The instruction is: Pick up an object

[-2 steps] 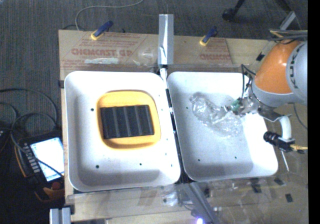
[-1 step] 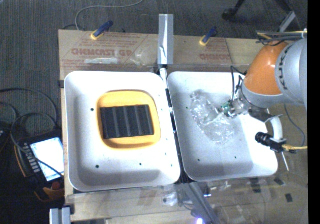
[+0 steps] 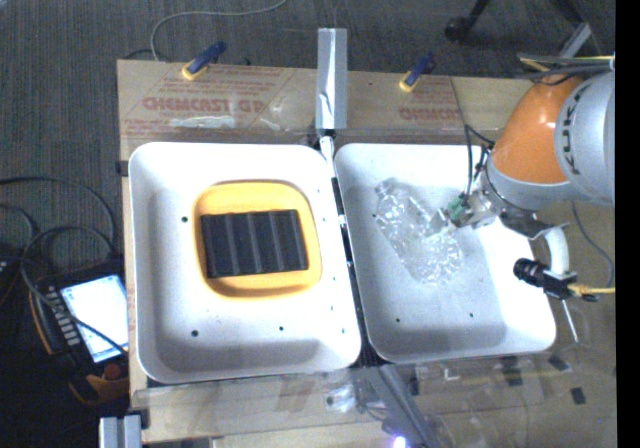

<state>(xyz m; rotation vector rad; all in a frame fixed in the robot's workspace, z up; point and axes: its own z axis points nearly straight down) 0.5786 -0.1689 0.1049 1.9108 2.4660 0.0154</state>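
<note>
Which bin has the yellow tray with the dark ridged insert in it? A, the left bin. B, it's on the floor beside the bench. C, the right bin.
A: the yellow tray lies flat in the left bin, while the right bin holds a crumpled clear plastic item.

Two white bins are set side by side. A yellow tray (image 3: pixel 260 239) with dark slots is seen in the left bin (image 3: pixel 160 336). A clear crinkly object (image 3: pixel 418 231) is seen in the right bin (image 3: pixel 480 326), near the arm (image 3: pixel 560 141).
</note>
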